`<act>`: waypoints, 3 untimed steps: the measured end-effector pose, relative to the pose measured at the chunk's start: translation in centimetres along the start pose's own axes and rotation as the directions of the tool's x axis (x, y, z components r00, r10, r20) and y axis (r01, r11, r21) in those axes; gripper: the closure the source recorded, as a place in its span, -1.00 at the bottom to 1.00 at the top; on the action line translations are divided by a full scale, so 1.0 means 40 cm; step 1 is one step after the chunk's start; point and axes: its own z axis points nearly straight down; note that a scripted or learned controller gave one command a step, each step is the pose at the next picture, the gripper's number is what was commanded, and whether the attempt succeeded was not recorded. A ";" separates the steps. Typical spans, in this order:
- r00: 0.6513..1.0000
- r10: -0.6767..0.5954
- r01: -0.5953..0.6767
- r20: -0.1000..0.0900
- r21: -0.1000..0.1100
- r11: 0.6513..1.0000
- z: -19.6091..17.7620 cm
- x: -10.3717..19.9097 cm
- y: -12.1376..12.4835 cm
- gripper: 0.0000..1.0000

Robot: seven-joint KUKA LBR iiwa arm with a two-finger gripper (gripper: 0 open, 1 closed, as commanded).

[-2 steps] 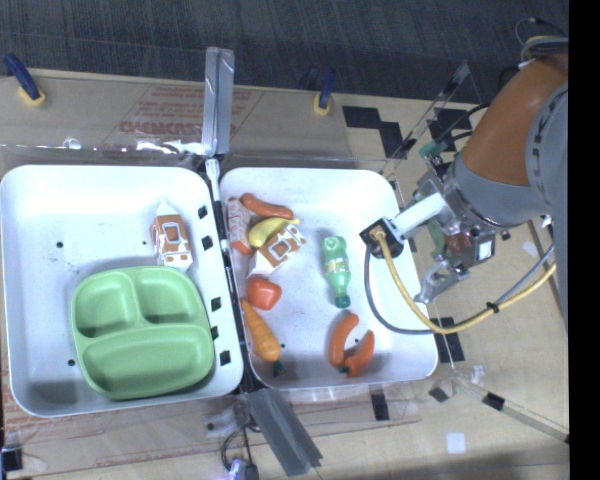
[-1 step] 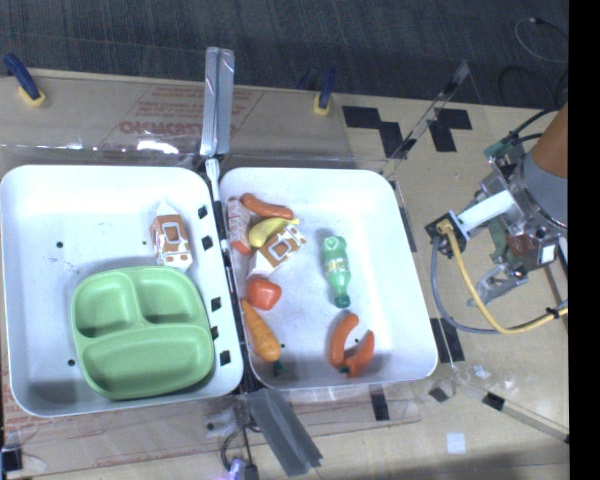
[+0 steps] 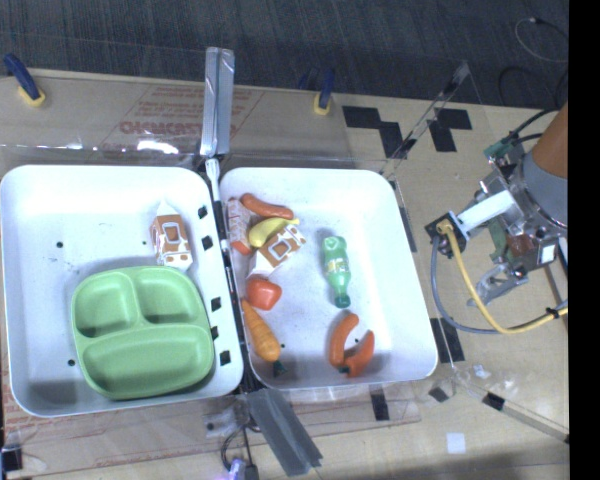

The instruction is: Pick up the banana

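Sausages (image 3: 348, 346) lie nearest, two in a V by the front wall of the right bin (image 3: 405, 238), with one carrot (image 3: 261, 333) just to their left along the divider. Beside that bin, the left bin (image 3: 40, 228) holds one green tray (image 3: 140, 330) with three compartments, and behind it one small carton (image 3: 171, 241). Farther in on the right sit one red pepper (image 3: 264, 292), one green bottle (image 3: 336, 269), and one white-and-orange packet (image 3: 283, 247). The banana (image 3: 265, 232) lies on the far part of that bin near the divider, resting partly on the packet and just in front of a third sausage (image 3: 267, 208), which it seems to touch. It looks like a small toy: light, probably stiff plastic, smooth and curved, so it could slip or roll between the pads. My judgement is to take it across its thick middle, with the pads closing over the short width, clear of the sausage behind. The hand (image 3: 508, 268) hangs well apart from both bins, over the surface (image 3: 500, 438) at the right, and whether it is released or clenched I cannot tell; nothing shows in its grip.
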 end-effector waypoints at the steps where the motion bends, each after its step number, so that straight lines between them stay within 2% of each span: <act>1: 1.000 -0.007 0.007 0.003 0.002 1.000 -0.024 0.001 -0.001 1.00; 2: 0.999 -0.034 0.034 0.004 0.003 0.999 0.282 0.222 -0.024 1.00; 3: 1.000 -0.030 0.030 0.003 0.002 1.000 0.451 0.066 0.013 1.00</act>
